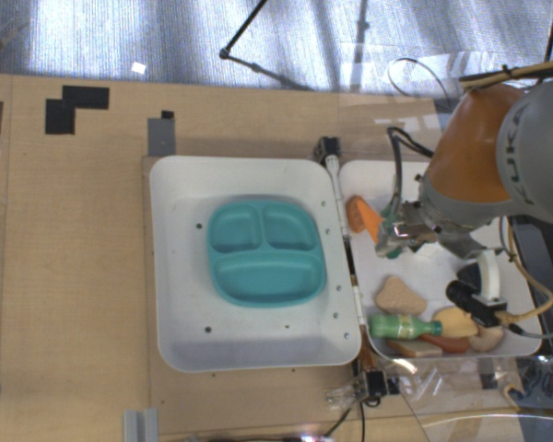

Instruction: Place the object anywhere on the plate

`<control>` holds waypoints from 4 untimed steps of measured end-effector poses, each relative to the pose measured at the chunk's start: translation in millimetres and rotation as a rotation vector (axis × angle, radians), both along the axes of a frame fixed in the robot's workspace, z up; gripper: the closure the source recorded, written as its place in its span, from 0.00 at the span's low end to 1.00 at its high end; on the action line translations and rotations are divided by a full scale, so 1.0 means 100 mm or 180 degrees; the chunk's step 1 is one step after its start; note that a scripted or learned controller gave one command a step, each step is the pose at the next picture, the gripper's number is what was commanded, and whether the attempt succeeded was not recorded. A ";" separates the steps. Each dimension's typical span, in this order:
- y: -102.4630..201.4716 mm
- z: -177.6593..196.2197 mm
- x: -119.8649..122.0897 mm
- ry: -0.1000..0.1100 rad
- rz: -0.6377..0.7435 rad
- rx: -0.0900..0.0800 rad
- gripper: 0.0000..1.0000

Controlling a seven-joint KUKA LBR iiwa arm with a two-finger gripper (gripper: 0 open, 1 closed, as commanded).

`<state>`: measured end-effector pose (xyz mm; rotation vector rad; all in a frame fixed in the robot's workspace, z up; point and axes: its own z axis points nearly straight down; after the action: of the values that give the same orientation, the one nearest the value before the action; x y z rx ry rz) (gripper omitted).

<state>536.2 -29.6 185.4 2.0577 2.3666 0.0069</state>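
here the claw [394, 238] hangs in the right bin [419, 263] beside an orange piece [361, 215], its grip state unclear.

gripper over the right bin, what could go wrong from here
The gripper hangs in the right white bin beside the orange wedge-shaped piece, which lies close to the bin wall, so a grasp may well slip. The teal divided plate sits in the left white bin; a carried piece could catch the rims between them.
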 end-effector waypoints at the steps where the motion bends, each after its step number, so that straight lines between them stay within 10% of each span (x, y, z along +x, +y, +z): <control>1: 1.22 0.45 -0.09 -0.0008 0.0346 0.0020 1.00; 2: 1.16 0.44 -0.09 -0.0005 0.0315 0.0004 0.00; 3: 1.17 0.56 -0.06 -0.0031 0.0345 0.0005 1.00; 4: 1.17 0.55 -0.06 -0.0029 0.0347 0.0004 0.00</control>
<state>529.8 87.4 240.9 1.9223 2.4705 0.0182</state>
